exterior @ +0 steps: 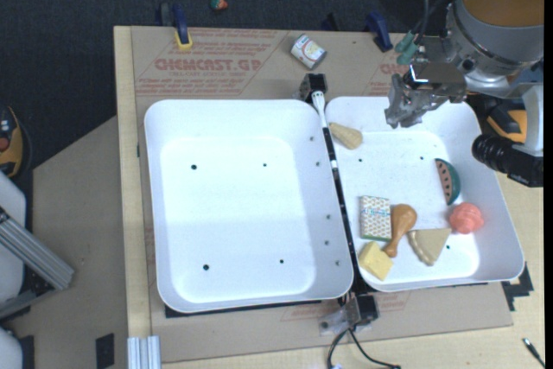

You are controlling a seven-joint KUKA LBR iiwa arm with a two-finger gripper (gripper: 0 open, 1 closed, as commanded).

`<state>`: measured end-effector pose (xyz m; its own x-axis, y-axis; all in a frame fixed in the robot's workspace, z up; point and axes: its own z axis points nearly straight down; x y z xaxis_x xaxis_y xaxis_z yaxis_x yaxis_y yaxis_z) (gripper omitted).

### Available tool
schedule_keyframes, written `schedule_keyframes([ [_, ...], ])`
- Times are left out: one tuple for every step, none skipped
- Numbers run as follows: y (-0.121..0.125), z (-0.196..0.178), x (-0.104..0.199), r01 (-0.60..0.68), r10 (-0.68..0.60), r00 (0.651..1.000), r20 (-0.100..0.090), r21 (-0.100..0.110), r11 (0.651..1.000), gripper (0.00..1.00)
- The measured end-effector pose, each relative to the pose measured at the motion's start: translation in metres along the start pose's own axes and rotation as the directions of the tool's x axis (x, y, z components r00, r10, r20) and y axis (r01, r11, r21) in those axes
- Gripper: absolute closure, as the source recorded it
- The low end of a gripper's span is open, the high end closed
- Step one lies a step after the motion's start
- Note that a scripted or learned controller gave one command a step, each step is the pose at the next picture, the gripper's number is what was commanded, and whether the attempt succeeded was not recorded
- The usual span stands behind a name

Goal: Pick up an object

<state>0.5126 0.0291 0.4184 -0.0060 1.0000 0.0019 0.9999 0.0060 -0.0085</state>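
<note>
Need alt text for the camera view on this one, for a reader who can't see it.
A grey arm's gripper hovers over the back of the right bin, holding nothing visible. Toy foods lie in that bin: a drumstick, cheese wedge, watermelon slice, pink ball and others. The left bin sits alongside on the bench.

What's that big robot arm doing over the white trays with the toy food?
It is trying to pick up an object. Its gripper hangs over the far end of the right bin with nothing between its fingers. The toys lie in that bin: a pale wedge nearest the gripper, then a watermelon slice, a pink ball, a drumstick and a yellow cheese block at the near end.
</note>
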Motion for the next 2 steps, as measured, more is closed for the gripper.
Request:
schedule_keyframes([
  [0.009, -0.124, 0.035, -0.001, 0.001, 1.000, -0.001, -0.025, 1.000, 1.00],
  [-0.036, -0.117, 0.054, -0.002, 0.002, 1.000, 0.001, -0.007, 1.000, 1.00],
])
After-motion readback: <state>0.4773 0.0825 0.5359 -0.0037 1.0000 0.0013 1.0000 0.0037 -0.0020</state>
